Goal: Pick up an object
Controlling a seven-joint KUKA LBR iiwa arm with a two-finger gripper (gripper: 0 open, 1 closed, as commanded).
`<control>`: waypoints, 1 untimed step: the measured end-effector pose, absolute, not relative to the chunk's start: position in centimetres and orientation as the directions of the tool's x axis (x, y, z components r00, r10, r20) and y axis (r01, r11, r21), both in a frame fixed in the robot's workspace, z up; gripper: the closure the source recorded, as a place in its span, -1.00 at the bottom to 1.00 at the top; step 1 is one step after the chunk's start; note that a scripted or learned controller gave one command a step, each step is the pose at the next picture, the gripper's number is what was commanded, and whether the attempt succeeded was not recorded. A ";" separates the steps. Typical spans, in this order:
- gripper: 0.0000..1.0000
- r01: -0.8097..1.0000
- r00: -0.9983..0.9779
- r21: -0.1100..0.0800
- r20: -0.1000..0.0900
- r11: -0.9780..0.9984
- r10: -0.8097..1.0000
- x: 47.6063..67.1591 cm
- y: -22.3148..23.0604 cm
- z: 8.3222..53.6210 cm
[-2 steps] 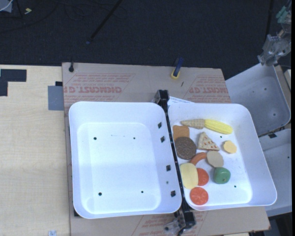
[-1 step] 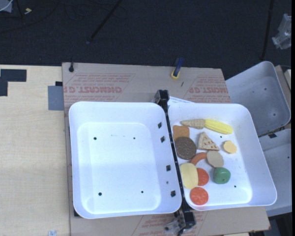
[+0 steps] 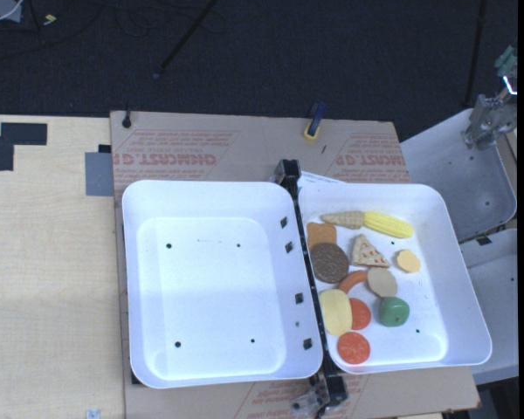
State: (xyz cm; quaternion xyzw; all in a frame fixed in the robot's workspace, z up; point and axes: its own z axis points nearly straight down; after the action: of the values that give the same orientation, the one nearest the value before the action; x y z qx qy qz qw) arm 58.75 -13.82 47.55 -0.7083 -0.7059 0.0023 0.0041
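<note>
The right bin [image 3: 454, 321] holds several toy foods bunched toward its left side. A yellow corn cob [image 3: 388, 224] and a tan roll [image 3: 343, 219] lie at the far end. Below them are an orange-brown cracker [image 3: 321, 233], a dark brown round cookie [image 3: 329, 262], a pizza wedge [image 3: 368, 252] and a small orange disc [image 3: 408, 261]. Nearer the front lie a tan potato [image 3: 382, 282], a green ball [image 3: 393, 311], a pale yellow piece [image 3: 335, 311], a red tomato [image 3: 361, 314] and a red-orange round piece [image 3: 354, 348].
The left bin [image 3: 205, 278] sits beside the right one, joined by a black hinge strip [image 3: 299, 269]. Both rest on a cardboard sheet [image 3: 201, 151]. A grey metal plate [image 3: 472, 173] with a bracket [image 3: 489, 120] stands at the right. A yellow-blue clamp [image 3: 313, 122] sits at the cardboard's far edge.
</note>
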 end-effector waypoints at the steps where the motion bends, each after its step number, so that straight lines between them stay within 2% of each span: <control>1: 1.00 1.000 -0.006 0.003 0.001 0.006 1.000 58.0 -4.0 54.1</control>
State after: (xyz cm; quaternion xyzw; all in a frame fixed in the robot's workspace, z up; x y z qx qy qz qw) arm 58.01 -3.98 54.10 -0.7050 -0.7092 -0.0014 -0.0004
